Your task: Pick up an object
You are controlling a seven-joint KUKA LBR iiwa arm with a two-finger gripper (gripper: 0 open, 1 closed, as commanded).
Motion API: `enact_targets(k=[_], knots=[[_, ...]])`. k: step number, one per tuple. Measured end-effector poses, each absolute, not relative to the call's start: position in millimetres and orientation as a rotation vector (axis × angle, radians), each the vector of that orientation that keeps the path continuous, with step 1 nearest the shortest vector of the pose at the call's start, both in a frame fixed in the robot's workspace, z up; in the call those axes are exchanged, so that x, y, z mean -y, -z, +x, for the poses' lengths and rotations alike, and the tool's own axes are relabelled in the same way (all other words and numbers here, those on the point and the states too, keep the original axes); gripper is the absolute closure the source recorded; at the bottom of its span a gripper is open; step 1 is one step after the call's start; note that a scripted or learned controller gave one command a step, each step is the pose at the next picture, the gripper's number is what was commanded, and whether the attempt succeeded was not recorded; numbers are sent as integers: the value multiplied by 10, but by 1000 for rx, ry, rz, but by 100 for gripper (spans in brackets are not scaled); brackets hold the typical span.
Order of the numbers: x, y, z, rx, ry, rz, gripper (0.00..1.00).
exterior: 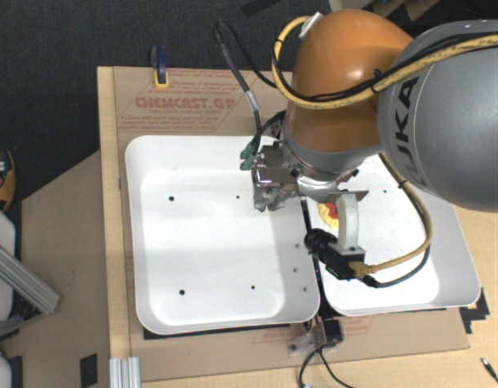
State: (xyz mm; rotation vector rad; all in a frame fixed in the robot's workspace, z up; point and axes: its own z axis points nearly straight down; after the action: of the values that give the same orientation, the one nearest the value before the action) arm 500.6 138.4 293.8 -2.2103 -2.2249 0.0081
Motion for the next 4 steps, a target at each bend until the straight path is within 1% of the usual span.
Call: enact_targets(k=[1, 2, 3, 4], knots=[[-314, -2821, 4780, 2206, -9, -2234, 100], [-334, -5216, 4958, 2232, 27, -2230, 100], [-906, -3994, 4856, 2222, -14, -2210, 100], [-1641, -3234, 4772, 2226, -13, -2208, 100]])
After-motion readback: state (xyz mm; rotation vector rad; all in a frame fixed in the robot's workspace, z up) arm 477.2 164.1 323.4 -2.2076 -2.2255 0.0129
